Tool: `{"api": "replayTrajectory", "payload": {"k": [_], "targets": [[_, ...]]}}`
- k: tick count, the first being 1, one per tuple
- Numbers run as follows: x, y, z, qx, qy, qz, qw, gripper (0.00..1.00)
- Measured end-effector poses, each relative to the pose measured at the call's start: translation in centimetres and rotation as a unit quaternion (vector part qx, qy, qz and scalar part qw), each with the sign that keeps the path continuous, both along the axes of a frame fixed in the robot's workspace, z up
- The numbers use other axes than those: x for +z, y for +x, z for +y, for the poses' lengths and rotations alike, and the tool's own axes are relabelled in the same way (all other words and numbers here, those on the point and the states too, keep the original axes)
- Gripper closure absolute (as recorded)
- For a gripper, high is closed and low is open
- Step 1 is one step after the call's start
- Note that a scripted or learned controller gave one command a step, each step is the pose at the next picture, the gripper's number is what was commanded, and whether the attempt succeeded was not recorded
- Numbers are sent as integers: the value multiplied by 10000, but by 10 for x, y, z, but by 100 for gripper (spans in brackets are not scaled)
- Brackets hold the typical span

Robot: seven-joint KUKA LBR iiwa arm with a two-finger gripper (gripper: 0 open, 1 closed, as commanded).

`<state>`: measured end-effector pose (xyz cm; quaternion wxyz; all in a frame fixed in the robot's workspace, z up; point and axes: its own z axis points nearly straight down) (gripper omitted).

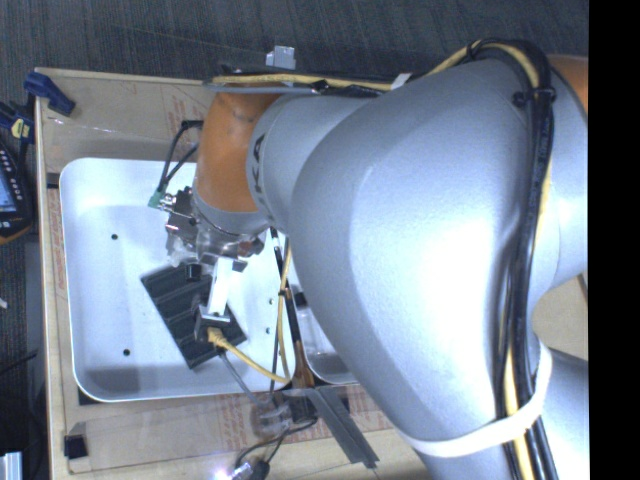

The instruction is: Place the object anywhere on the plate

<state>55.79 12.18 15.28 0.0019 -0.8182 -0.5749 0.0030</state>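
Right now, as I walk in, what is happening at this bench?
The grey arm reaches in from the right across the bench, and its claw hangs low inside the left white bin. A dark ribbed slab lies on that bin's floor, at a slant to its walls, just beside the claw. The wrist hides whether the claw touches or holds the slab. The arm covers most of the right bin.

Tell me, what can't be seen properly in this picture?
Right bin: camera view, almost wholly covered by the grey arm.
Dark ridged slab: camera view, its right end covered by the end effector.
End effector's underside: camera view, hidden by its own wrist.
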Motion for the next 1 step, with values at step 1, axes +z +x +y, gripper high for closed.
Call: {"api": "replayTrajectory", "payload": {"k": [1], "targets": [[-56,-55,-15,-1172,22,-60,9931,100]]}}
